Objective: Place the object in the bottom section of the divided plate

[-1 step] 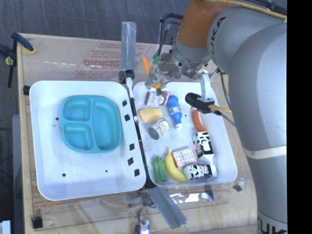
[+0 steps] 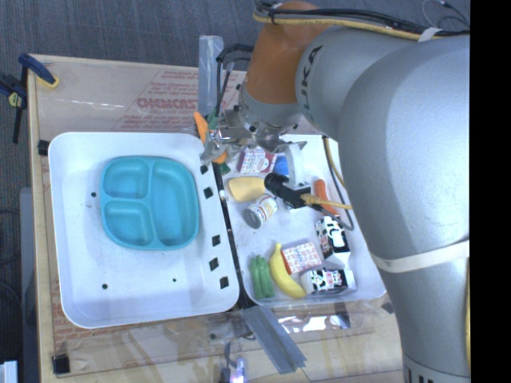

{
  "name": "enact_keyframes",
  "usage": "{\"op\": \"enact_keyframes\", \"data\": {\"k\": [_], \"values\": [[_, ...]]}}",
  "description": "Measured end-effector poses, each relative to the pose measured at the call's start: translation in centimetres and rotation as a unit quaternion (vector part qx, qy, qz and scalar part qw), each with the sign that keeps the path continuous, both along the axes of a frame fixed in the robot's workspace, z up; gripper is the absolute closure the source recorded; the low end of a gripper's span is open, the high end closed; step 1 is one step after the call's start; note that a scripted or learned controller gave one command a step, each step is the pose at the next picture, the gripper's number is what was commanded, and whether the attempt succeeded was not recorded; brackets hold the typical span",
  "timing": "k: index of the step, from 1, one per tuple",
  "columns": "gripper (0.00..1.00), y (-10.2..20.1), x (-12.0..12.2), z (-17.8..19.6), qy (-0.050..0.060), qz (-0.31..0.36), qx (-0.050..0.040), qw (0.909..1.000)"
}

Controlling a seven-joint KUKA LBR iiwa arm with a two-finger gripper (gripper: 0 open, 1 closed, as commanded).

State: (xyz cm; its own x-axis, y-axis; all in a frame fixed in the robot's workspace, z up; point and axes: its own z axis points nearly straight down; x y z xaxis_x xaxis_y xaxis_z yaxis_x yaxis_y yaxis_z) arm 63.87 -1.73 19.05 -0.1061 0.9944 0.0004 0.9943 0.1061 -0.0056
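A light blue divided plate [image 2: 150,202] lies in the left bin [image 2: 76,294], with two small sections on its left and one long section on its right; nothing lies in any of them. My gripper [image 2: 222,140] hangs over the top left corner of the right bin [image 2: 363,290], close to the wall between the bins. Right below it lie a red-and-white packet [image 2: 255,162] and a pale yellow object [image 2: 246,187]. Whether anything sits in the gripper cannot be made out.
The right bin also holds a small can [image 2: 261,211], a banana [image 2: 285,276], a green vegetable [image 2: 261,278], a red-and-white pack [image 2: 302,256], two cow-patterned cartons [image 2: 331,236] and an orange piece [image 2: 320,188]. The arm's bulk covers the bin's right side.
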Motion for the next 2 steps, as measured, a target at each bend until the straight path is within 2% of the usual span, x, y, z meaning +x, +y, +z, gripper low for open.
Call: {"op": "enact_keyframes", "data": {"k": [1, 2], "values": [[1.0, 4.07, -4.57, 0.05, 0.0, 0.08, 0.0003, 0.9968], [0.0, 4.0, -4.56, 0.07, -0.001, 0.08, 0.0003, 0.9968]]}}
